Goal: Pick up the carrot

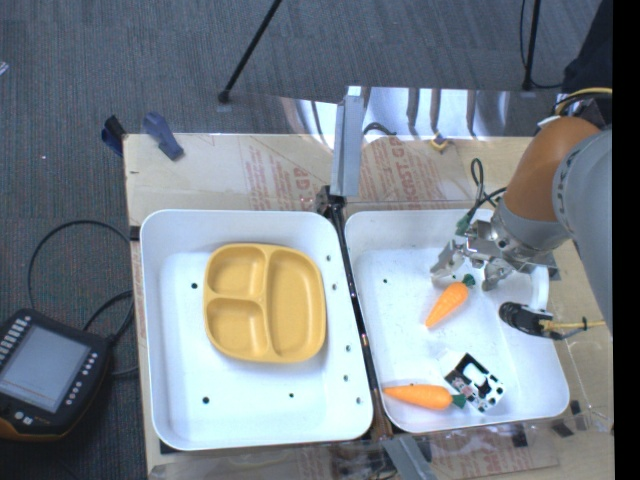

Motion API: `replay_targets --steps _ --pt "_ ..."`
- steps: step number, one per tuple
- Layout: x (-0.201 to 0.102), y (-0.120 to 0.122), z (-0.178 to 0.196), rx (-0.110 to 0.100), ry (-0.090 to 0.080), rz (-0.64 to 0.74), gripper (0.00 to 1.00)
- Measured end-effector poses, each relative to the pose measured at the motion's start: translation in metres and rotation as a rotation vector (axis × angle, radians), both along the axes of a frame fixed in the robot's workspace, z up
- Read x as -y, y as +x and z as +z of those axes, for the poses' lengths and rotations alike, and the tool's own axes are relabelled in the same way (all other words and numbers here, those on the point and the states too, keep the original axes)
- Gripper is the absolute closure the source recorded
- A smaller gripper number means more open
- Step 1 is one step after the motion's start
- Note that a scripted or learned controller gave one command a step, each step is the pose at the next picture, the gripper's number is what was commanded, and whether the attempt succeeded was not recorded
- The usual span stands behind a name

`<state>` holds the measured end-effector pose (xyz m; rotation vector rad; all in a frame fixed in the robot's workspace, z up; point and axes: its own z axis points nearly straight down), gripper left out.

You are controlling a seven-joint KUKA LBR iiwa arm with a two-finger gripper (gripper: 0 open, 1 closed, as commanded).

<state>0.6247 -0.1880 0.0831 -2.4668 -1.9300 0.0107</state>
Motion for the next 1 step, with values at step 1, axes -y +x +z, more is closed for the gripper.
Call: replay_targets --steps 1 --pt "-0.0011 -0.0007 0.0064 -0.007 0.002 0.004 1.00"
